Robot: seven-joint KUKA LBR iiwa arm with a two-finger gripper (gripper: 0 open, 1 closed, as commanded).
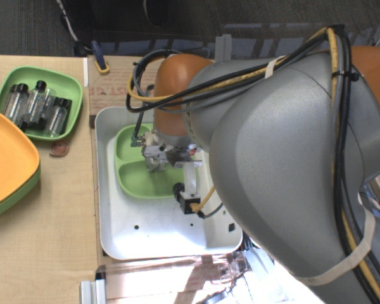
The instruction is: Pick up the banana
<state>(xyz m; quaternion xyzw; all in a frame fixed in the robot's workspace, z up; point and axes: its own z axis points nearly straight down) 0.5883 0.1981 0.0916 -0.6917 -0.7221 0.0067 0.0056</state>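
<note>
Where the banana lies I cannot tell from this high, slanted view. My gripper (159, 156) hangs low over a green divided dish (128, 170), just above the ridge between its two compartments; whether it is open or closed, or has anything in it, I cannot tell. The dish sits in the far left part of a shallow white bin (117, 236), whose near floor shows bare white with a few small dark specks. My grey arm (285, 163) sweeps in from the right and covers much of the bin, with the orange band (177, 75) above my wrist at the far side and black and yellow cables (240, 75) draped across it. To the left, on the wooden bench (44, 252), a green tray (69, 90) holds dark-capped vials (37, 103). Nearer, a stack of orange plates (9, 163) runs off the left edge, and a small reddish-brown piece (59, 147) lies between the tray and the stack.
</note>
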